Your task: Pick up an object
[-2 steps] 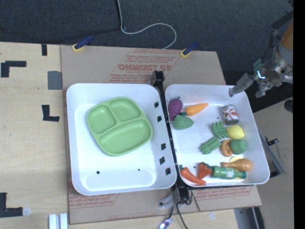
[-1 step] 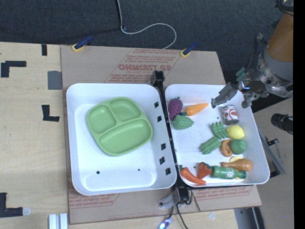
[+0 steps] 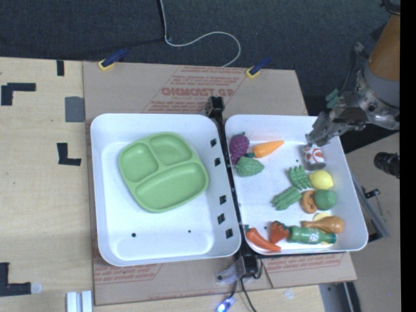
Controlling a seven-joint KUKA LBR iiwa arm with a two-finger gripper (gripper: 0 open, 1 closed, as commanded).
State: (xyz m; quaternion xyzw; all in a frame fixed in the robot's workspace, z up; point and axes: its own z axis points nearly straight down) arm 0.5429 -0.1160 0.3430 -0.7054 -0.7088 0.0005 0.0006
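Observation:
The right bin (image 3: 257,197) holds several toy foods: purple grapes (image 3: 238,144), an orange carrot (image 3: 268,148), a green broccoli piece (image 3: 249,166), a small red-and-white can (image 3: 314,155), a yellow lemon (image 3: 321,179), a green bean pod (image 3: 286,196), a green lime (image 3: 325,199), a green bottle (image 3: 311,235) and a red pepper (image 3: 260,240). My gripper (image 3: 320,134) hangs over the bin's far right corner, just above the can. Nothing shows between its fingers.
The left bin (image 3: 110,220) holds a green divided plate (image 3: 163,170). Black clips (image 3: 220,194) line the wall where the bins meet. A white cable (image 3: 195,41) loops over the dark cloth behind. Both bins rest on cardboard (image 3: 188,90).

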